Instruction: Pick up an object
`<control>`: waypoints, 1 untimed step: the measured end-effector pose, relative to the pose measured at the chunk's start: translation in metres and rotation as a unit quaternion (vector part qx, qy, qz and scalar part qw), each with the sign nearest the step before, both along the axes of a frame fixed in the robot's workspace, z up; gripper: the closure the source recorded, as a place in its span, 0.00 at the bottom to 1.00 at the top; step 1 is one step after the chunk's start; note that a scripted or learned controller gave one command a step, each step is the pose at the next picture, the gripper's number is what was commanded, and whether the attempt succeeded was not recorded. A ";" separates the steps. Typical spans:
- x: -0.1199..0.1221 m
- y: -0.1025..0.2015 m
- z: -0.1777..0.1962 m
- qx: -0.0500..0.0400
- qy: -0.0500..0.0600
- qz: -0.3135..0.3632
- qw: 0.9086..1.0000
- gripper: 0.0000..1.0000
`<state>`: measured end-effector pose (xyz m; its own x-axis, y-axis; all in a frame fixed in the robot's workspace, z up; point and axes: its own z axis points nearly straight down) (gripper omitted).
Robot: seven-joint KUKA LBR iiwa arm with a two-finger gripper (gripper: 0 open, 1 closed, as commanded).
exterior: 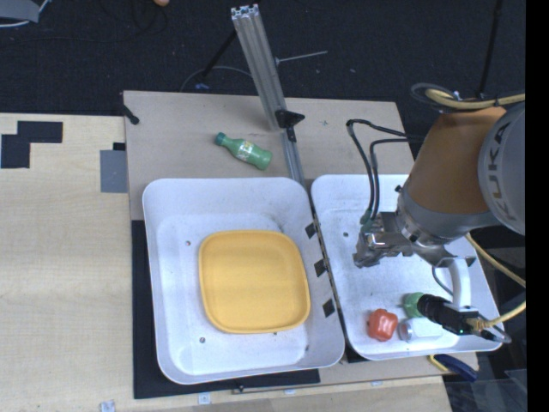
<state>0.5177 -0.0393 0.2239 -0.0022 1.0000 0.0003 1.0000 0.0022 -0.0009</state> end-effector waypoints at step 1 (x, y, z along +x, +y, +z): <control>0.000 0.050 0.011 0.000 0.000 0.000 1.000 1.00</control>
<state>0.5173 0.0108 0.2345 -0.0025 1.0000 0.0006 1.0000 0.0025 0.0001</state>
